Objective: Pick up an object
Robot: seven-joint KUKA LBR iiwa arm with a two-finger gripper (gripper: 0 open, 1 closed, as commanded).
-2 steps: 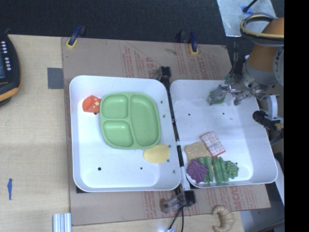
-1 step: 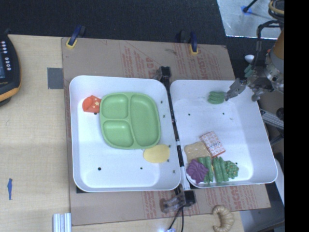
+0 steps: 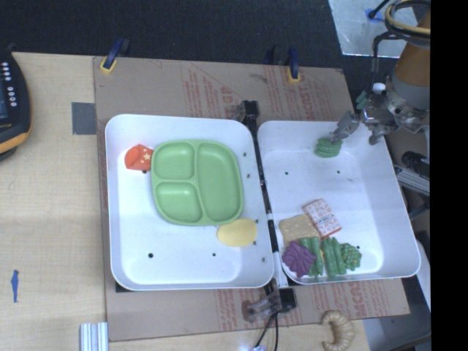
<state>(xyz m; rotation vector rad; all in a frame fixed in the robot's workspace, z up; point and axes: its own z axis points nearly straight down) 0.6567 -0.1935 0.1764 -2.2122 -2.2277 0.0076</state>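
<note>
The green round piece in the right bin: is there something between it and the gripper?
Nothing visible stands between them. The gripper is right above the green round piece, at the far side of the right bin. The other items in that bin, such as the cracker and green vegetables, lie in its near corner, well apart.

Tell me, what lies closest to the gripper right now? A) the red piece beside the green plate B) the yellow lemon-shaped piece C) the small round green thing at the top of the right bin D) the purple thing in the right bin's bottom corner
C: the green thing sits just under the gripper near the right bin's top edge.
</note>
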